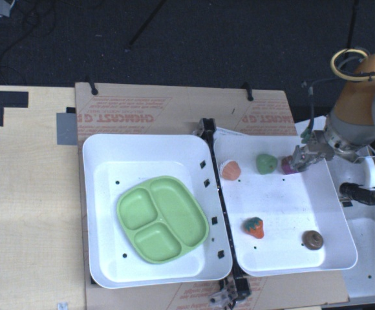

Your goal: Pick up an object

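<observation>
Purple object [288,167]: small, at the far right edge of the right bin, right at the gripper's fingertips; whether it sits between the fingers cannot be told
Left bin [103,154]: white, well to the left of the gripper
Right bin [333,263]: white, beneath and in front of the gripper
Green tray [162,219]: three compartments, lies in the left bin, far left and forward of the gripper
Arm [354,105]: grey and orange, reaching in above the right bin's far right corner
Gripper [302,158]: low at the bin wall; opening cannot be told
Green object [266,163]: just left of the gripper
Pink object [231,170]: further left
Orange-and-green object [255,227]: forward and left
Brown round object [313,239]: forward of the gripper
</observation>
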Controlling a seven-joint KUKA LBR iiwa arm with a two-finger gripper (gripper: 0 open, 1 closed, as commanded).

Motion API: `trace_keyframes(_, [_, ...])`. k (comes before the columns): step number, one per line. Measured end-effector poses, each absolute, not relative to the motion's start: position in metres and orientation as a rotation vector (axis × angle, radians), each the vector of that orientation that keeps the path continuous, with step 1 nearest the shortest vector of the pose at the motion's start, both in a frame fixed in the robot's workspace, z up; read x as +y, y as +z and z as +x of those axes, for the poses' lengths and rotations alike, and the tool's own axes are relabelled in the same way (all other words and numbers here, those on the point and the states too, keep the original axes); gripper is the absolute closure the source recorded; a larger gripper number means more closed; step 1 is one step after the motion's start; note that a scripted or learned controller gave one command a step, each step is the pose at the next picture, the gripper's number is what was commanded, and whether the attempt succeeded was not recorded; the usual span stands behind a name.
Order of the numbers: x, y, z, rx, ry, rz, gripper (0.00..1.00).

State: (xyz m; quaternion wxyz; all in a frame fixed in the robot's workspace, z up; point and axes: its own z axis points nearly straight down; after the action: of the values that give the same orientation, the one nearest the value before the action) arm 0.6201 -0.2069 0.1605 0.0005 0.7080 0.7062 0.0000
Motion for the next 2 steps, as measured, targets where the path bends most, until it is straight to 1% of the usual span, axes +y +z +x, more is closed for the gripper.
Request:
trace_keyframes(1, [-0.203,0.223,0.621,2.221,0.003,2.217,1.00])
trace_keyframes(2, [-0.204,0.246,0.621,2.223,0.001,2.219,1.00])
